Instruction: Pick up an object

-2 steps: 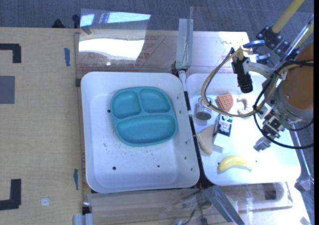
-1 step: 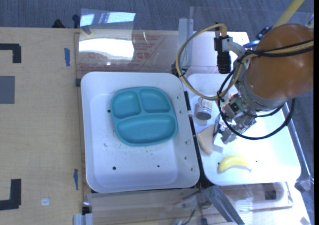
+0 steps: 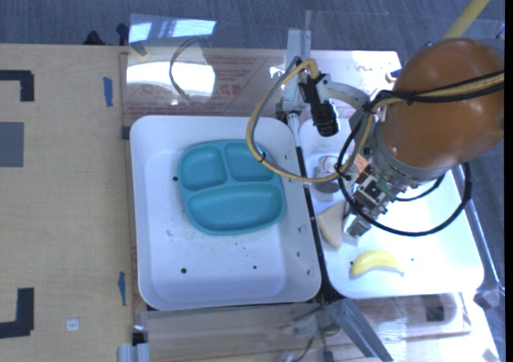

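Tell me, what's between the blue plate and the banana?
In the camera view, between the blue plate and the banana runs the rims where both bins meet, then a pale tan piece.

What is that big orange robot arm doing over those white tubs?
It's trying to pick something up. The robot arm reaches over the right bin, and its gripper hangs low inside it. A yellow banana lies just below the gripper, with a pale tan piece right beside it. Nothing looks grabbed yet. The left bin holds a blue divided plate.
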